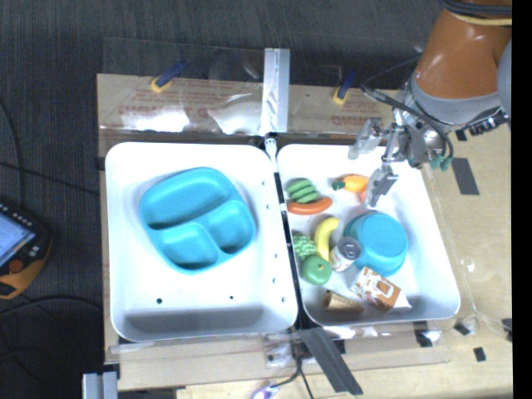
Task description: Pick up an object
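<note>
My gripper [372,166] hangs over the back of the right bin [442,248], open, with nothing between its fingers. One finger [362,143] is near the bin's back wall and the other [381,185] is just above the blue bowl [381,241]. A small orange carrot [353,183] lies just left of the lower finger. Further left are a green striped vegetable [302,190] and a red sausage [308,207]. A yellow banana [327,234], a green apple [315,268], a small can [347,251] and an orange carton [376,290] fill the bin's front.
The left bin [125,298] holds a blue divided plate [197,217]. A raised divider [283,223] separates the two bins. The arm's orange band [461,40] and wrist come in from the upper right. Clear plastic sheeting [216,110] lies behind the bins.
</note>
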`<state>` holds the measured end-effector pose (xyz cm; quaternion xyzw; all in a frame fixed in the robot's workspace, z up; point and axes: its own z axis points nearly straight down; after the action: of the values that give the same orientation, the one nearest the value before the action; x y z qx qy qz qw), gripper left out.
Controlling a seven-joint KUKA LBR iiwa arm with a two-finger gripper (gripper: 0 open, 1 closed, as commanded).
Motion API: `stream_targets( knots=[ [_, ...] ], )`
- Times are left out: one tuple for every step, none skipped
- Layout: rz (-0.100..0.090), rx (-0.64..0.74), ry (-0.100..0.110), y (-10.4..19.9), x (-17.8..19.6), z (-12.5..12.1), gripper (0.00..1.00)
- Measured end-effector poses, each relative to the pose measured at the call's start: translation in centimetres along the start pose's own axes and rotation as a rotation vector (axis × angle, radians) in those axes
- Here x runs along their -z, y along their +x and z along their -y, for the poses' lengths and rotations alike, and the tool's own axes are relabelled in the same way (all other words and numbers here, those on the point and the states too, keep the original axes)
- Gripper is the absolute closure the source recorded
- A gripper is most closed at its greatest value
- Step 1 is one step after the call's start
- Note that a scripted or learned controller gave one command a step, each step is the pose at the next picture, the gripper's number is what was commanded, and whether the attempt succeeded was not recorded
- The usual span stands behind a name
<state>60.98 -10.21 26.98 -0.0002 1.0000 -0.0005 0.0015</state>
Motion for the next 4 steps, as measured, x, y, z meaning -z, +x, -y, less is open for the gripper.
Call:
stream_targets(
  knots=[
    [-0.001, -0.006, 0.002, -4.1, -9.3, -0.4, 0.0],
    [0.014, 0.19, -0.002, 1.8, -17.4, 4.3, 0.0],
    [0.016, 0.046, 0.0, 8.9, -17.8, 4.1, 0.0],
    [0.013, -0.057, 0.002, 1.4, -17.9, 1.6, 0.0]
  ],
)
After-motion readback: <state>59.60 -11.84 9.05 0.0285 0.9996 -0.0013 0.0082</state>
